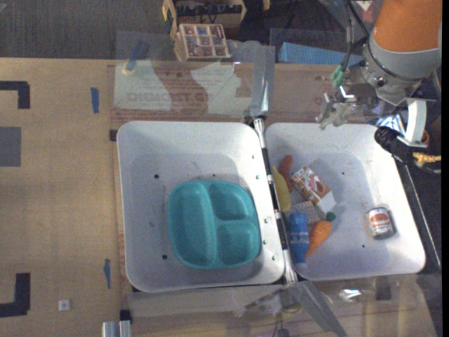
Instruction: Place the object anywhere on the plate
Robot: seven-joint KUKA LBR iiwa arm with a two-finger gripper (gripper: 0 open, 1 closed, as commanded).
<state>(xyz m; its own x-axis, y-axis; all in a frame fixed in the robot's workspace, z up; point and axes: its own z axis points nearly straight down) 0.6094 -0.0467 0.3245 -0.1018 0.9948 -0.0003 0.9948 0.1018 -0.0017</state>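
A teal divided plate (212, 225) lies in the left white bin (140, 153). The right bin (358, 258) holds several small items: a small carton with a printed picture (313, 186), a yellow banana-like piece (281, 190), an orange-red piece (286, 164), a blue bottle (299, 234), a toy carrot (319, 234) and a small can (379, 222). My gripper (335, 112) hangs over the far edge of the right bin, well above and behind those items, touching none of them. The grey and orange arm (403, 27) reaches in from the upper right.
A metal divider (270, 188) separates the two bins. Behind the bins lie a clear plastic sheet (189, 83), a cardboard box (203, 2) and a small patterned box (204, 41). Black cables (403, 149) hang by the right bin's far right corner.
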